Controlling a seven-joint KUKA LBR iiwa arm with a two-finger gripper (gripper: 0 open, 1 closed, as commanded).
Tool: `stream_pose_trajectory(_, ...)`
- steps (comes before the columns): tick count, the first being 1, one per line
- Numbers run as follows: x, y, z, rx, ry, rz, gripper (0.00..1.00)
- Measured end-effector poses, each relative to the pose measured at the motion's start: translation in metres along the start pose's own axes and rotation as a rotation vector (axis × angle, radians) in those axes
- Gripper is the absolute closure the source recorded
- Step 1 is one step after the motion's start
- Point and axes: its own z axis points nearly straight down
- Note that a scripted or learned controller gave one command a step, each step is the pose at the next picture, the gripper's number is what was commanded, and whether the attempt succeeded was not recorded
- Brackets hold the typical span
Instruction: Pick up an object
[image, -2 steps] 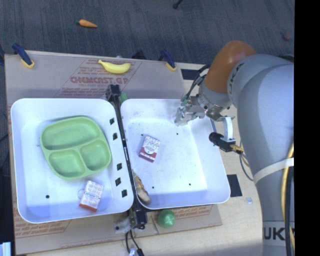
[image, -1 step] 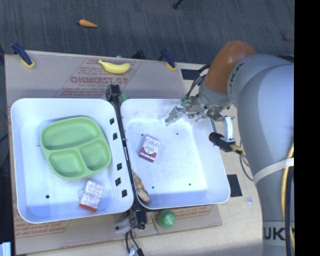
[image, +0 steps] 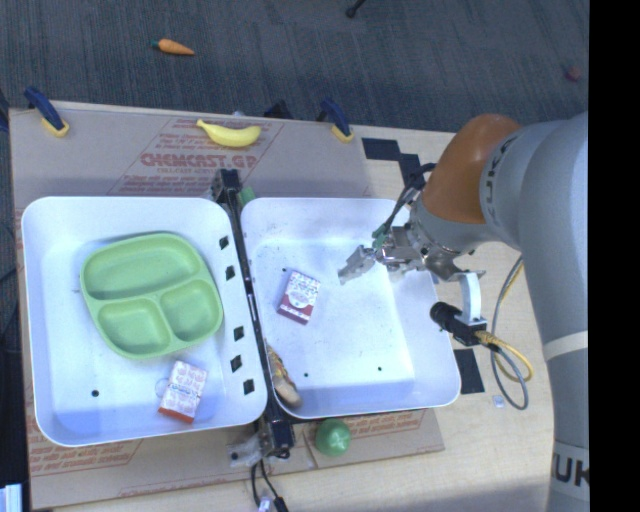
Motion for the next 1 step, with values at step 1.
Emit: stream_pose_trajectory(1,-0.0117,0.0386,-0.0279,-0.002,0.001,0.001,0.0)
